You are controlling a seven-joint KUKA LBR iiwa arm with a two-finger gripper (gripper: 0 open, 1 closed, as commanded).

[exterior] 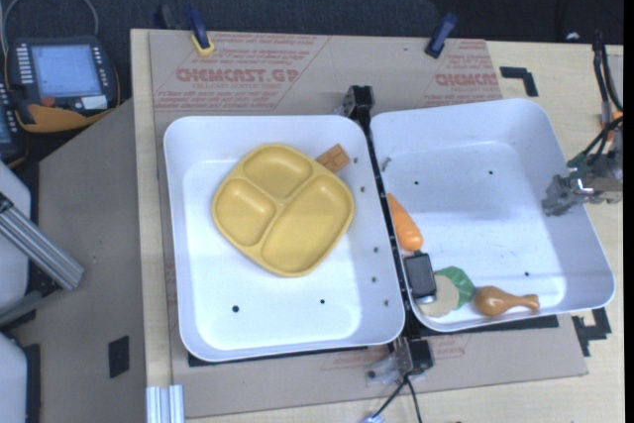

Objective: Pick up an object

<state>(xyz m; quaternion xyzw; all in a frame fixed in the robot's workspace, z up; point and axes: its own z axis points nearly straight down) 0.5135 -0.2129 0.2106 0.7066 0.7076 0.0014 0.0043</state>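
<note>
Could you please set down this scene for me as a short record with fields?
left bin: holds a yellow divided plate, with a brown piece at its far edge
right bin: holds an orange carrot, black block, green and cream piece, toy drumstick, all near its front-left corner
gripper: at the right bin's right rim, near no object

The right bin's (495, 129) middle is left open; its near-left corner is crowded by carrot (404, 224), black block (419, 275) and drumstick (503, 299).
</note>
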